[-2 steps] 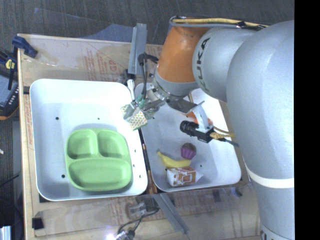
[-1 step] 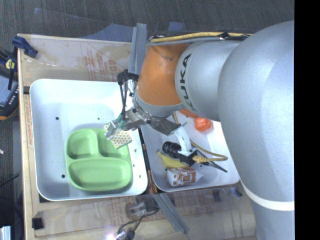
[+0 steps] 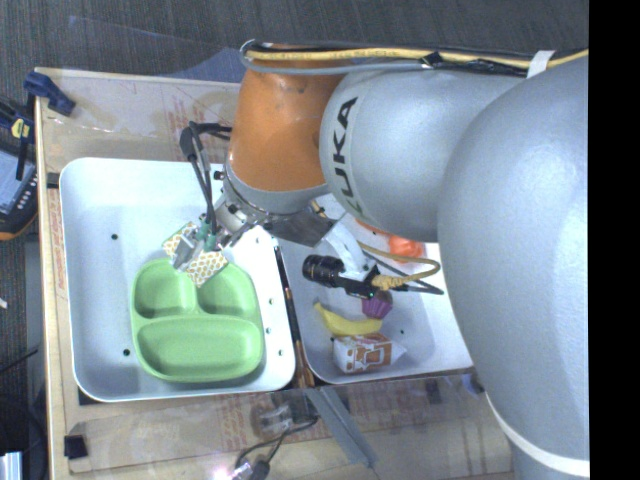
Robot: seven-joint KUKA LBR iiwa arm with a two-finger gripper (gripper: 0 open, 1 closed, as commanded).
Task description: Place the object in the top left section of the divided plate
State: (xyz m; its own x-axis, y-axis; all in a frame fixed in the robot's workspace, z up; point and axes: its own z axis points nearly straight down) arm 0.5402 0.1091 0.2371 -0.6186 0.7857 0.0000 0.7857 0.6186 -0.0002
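The arm (image 3: 450, 168) is filling most of the right and upper part of the view, its grey bulk and orange band hanging over the gap between the two bins and covering the far part of the right bin (image 3: 432, 340). The left bin (image 3: 90, 268) is spreading out beneath and to the left of the gripper (image 3: 205, 236), with the green divided plate (image 3: 200, 346) sitting in it just below the gripper.

The gripper is pointing down at the plate's far rim, roughly where the top left section is meeting the top right one. Whether it is apart or closed cannot be told from here, since the wrist and cables are crowding the tip.

The patterned object (image 3: 206, 265) (pale, with a yellow-and-white check) is showing directly under and against the gripper's tip. It is overlapping the far rim of the plate, partly over the top left section. It may be gripped or only touched; the view is too cluttered there to decide.

Well to the right of the gripper, in the right bin, a yellow banana (image 3: 350, 320) is lying beside a small carton (image 3: 362, 353), with a purple item (image 3: 378, 306) just above them. An orange item (image 3: 402, 246) is peeking out from under the arm, mostly hidden.
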